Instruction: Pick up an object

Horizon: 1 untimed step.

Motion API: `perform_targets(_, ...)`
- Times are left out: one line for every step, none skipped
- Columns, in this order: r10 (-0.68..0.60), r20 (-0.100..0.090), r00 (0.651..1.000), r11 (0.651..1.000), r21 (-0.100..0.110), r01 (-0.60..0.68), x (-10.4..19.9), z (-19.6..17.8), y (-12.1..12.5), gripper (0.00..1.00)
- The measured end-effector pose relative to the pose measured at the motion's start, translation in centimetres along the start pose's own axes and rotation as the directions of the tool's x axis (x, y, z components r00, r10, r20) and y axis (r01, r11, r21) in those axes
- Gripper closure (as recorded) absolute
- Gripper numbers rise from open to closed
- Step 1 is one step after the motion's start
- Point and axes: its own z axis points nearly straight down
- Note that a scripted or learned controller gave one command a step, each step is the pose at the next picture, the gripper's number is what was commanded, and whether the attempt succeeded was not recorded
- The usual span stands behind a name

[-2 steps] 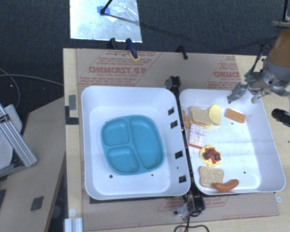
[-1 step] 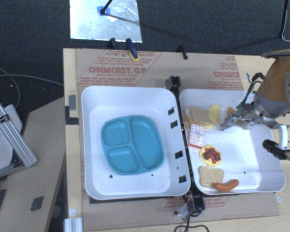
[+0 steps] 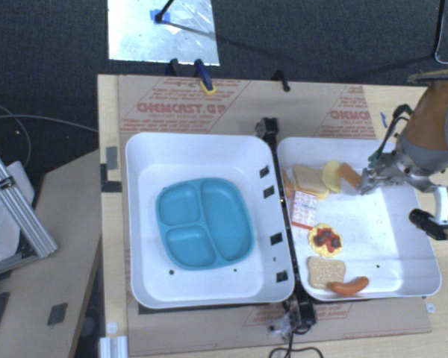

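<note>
The tool (image 3: 366,183) hovers beside the orange wedge (image 3: 349,174) in the right bin (image 3: 418,267); whether it is apart or together, I cannot tell. Best descend straight, centred over the wedge, before clamping.

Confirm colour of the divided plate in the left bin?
Light blue divided plate, seen in the camera view.

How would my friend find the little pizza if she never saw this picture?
Look in the right white bin, the one holding play food. Near its middle, below the red-and-white packet and above the bread slice, lies the little pizza. It alone is round and yellow with red on top.
</note>
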Motion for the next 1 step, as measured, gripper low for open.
perform_targets(-0.007,-0.004,1.000,1.000,0.005,0.007,6.55,0.67,0.10,1.00)
